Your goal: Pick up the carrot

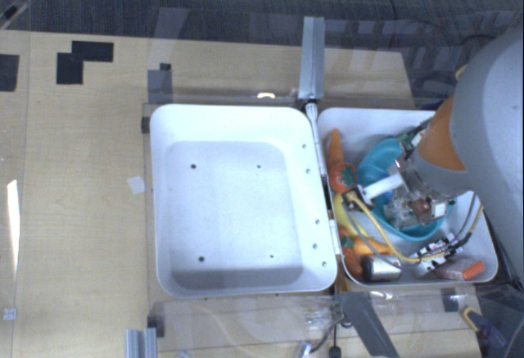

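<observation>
Carrot (pixel 334 153) lies in the right bin (pixel 490 265), pressed along its left wall near the back, its thin end pointing away. Just under it sits a small red and green thing (pixel 341 179), touching it. A yellow cord (pixel 370 221) loops through the middle of the pile. Nearer the front there is a second orange piece (pixel 357 250) and a short silver can (pixel 381 268) lying on its side. A blue bowl-like thing (pixel 390 164) fills the middle of that bin. The big grey arm (pixel 491 135) with its orange band reaches in from the right and hangs over the blue thing. Its gripper (pixel 407 202) is down among the clutter, away from the carrot, and I cannot tell how it stands. The left bin (pixel 229 123) sits beside it on the tan surface (pixel 74 184).
</observation>
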`<move>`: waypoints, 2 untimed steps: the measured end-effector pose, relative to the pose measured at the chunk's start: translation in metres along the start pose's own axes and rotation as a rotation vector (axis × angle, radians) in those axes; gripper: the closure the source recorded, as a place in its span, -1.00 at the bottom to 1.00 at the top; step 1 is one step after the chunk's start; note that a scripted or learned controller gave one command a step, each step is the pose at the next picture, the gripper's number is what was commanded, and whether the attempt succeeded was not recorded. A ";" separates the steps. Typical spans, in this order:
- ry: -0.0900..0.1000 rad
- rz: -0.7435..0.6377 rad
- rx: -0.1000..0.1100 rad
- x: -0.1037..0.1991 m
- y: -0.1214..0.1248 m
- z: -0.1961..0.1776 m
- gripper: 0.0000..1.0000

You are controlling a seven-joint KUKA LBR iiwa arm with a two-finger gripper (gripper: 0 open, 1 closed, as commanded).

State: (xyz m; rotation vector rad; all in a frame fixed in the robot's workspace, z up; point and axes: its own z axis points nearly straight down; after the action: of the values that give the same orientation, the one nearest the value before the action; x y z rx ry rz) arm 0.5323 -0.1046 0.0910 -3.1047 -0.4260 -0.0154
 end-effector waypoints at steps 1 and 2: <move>0.018 0.056 -0.006 -0.037 0.015 -0.004 1.00; 0.016 0.054 -0.004 -0.045 0.076 -0.006 1.00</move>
State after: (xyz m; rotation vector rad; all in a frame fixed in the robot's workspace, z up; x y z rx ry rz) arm 0.5099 -0.1901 0.0963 -3.1163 -0.3414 -0.0402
